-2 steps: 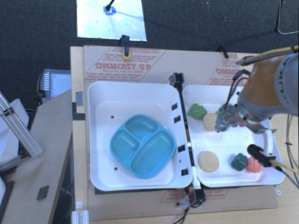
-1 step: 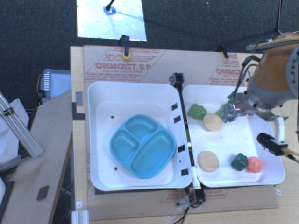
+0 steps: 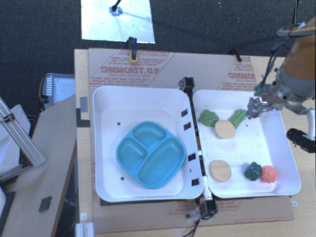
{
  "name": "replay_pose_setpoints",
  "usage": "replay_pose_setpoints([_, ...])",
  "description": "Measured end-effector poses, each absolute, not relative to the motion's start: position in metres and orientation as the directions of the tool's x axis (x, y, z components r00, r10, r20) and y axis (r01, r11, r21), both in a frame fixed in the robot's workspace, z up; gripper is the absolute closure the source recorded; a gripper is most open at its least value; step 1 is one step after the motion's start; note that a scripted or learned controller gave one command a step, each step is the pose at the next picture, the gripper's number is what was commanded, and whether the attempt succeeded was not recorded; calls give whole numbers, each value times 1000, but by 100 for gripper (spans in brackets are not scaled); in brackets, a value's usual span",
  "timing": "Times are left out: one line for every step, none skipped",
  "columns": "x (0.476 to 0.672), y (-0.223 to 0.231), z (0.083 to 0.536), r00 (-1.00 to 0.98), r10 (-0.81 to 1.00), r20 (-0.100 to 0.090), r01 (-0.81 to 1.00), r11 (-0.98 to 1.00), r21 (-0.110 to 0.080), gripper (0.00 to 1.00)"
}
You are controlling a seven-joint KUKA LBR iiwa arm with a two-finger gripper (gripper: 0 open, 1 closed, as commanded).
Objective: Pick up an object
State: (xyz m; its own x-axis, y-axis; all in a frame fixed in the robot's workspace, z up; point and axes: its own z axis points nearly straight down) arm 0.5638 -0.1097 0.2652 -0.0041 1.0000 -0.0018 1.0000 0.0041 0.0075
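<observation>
At the frame's right, the metal gripper is hovering, finger state unclear, beside a glossy elongated green piece in the smooth white bin.

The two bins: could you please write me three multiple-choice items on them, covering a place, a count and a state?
1. Where is the blue plate?
A. left bin
B. right bin
C. on the bench

2. How many round beige pieces lie in the right bin?
A. one
B. two
C. four

3. How does the plate lie?
A. flat, compartments up
B. upside down
C. propped on the bin wall

Answers: 1 A, it sits left of the divider; 2 B, one near the green pieces, one at the front; 3 A, its three compartments show.
</observation>
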Motion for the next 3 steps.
replay_pose_setpoints([574,-68,255,-8,1000,1,1000,8,2,100])
replay_pose_setpoints([580,-11,251,-9,1000,1,1000,9,3,100])
replay_pose_setpoints([588,41,231,-9,1000,1,1000,9,0,100])
